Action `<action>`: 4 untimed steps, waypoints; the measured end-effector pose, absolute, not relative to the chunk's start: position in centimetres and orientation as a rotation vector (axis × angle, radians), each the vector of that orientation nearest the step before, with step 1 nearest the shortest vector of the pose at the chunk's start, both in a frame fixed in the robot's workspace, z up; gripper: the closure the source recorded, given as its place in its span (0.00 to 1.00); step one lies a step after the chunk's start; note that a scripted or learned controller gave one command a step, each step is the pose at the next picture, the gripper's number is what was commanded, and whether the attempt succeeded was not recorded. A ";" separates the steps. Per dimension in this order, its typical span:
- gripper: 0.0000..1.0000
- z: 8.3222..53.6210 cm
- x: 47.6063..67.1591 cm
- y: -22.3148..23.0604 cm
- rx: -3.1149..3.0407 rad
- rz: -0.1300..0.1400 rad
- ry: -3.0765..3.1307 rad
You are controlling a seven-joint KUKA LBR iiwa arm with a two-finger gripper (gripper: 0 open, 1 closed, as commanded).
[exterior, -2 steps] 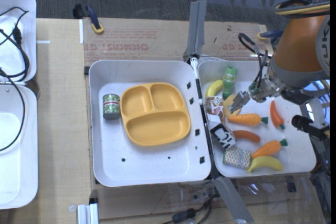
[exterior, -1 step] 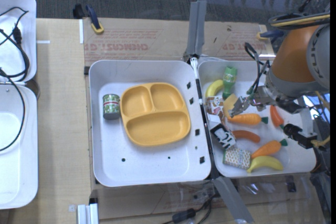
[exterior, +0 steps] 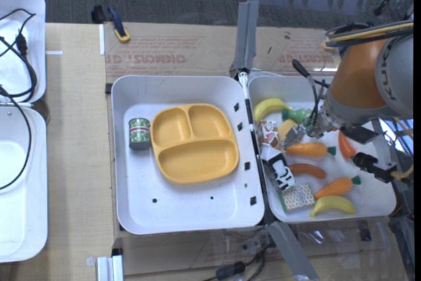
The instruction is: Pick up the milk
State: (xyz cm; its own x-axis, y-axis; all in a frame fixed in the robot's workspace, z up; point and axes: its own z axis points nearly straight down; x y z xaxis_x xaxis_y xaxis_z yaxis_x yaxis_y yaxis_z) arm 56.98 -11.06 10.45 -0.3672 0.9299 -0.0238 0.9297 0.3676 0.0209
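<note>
Milk: small white carton with black cow patches, lying flat in right bin by its left wall, long axis slanting from upper left to lower right, beside sausage. Gripper: above carrot; grip state cannot be told.

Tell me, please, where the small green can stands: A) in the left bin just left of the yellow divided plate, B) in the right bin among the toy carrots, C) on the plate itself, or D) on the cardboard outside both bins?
A: the small green can stands on the floor of the left bin, next to the left edge of the yellow divided plate.
</note>
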 end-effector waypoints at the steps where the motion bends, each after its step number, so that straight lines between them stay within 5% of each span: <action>1: 0.00 19.2 54.7 -5.4 1.589 -0.001 2.708; 2: 0.00 19.1 48.9 1.3 1.268 -0.001 2.875; 3: 0.00 19.1 47.8 -5.4 1.155 -0.001 2.922; 4: 1.00 20.0 48.0 -5.4 1.160 0.000 2.917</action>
State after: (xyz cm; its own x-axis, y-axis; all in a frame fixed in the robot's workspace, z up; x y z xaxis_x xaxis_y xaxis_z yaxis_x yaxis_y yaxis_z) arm 47.98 -5.43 20.02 -0.7268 0.6868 -0.0020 0.6868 0.7268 0.0009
